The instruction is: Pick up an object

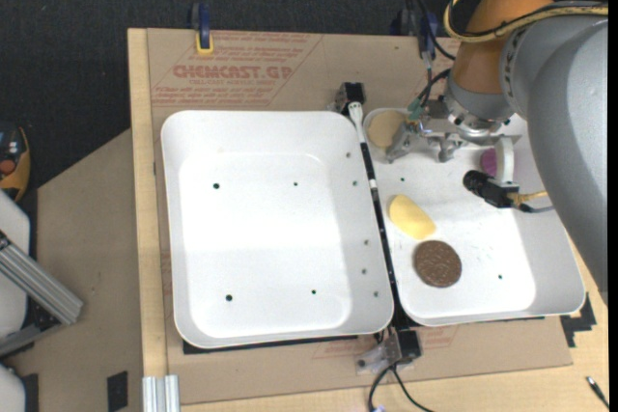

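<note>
Gripper (422,142) sits low at the far edge of the right bin (541,289), fingers spread apart with nothing between them, just beside a tan round object (383,126) in the far-left corner. Yellow lump (411,217) lies near the bin's left edge, brown disc (437,262) just nearer the front. Pink object (490,160) is partly hidden under the wrist. Left bin (193,135) holds nothing to grab. Best move, probably: centre over one item, drop straight, close squarely, clear of the bin wall.
</note>
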Robot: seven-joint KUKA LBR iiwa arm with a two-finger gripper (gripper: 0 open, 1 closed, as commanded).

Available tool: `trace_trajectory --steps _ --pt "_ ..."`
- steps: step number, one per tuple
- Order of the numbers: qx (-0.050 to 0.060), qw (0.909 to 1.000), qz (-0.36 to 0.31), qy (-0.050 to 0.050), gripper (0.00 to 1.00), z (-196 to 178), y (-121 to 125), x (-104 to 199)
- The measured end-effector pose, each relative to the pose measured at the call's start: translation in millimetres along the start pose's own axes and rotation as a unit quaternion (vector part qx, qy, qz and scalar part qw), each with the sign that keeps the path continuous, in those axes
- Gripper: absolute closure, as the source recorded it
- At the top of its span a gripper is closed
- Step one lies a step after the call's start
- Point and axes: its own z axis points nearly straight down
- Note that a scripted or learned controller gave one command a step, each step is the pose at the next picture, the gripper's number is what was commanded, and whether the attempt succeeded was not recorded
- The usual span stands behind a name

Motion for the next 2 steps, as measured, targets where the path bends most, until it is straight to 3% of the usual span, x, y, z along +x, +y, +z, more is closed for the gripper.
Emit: trace_trajectory --steps 1,2 --pt "-0.015 0.9999 -0.003 0.002 0.0 -110.1 3.8 100.5" --pt "-0.01 1.0 0.001 0.0 1.0 -112.7 1.7 94.0"
